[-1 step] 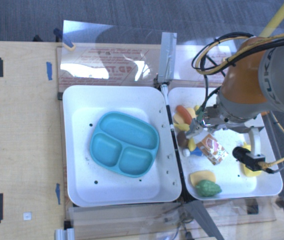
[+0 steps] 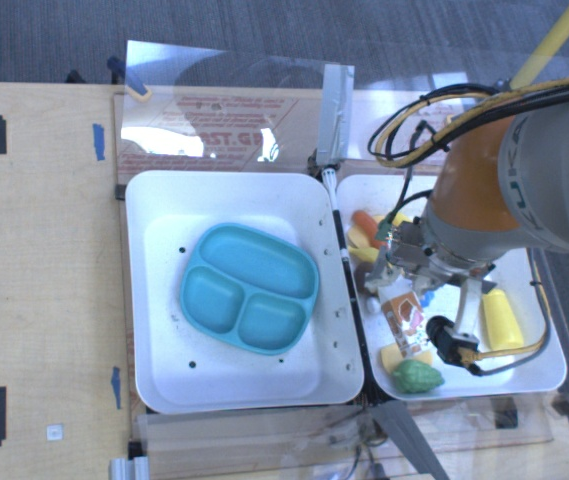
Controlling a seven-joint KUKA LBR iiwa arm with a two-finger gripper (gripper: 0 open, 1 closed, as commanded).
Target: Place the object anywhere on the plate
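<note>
My own wrist hides my claw [image 2: 396, 273] above the right bin [image 2: 549, 363], so I cannot tell its state or which object it targets, and the blue plate [image 2: 249, 288] lies in the left bin [image 2: 154, 268]

Just one fixed cam up above the bench [image 2: 34, 268], angled down at a slant, both white bins [image 2: 154, 298] in shot side by side, arm [image 2: 524, 168] coming in from the right.
</note>
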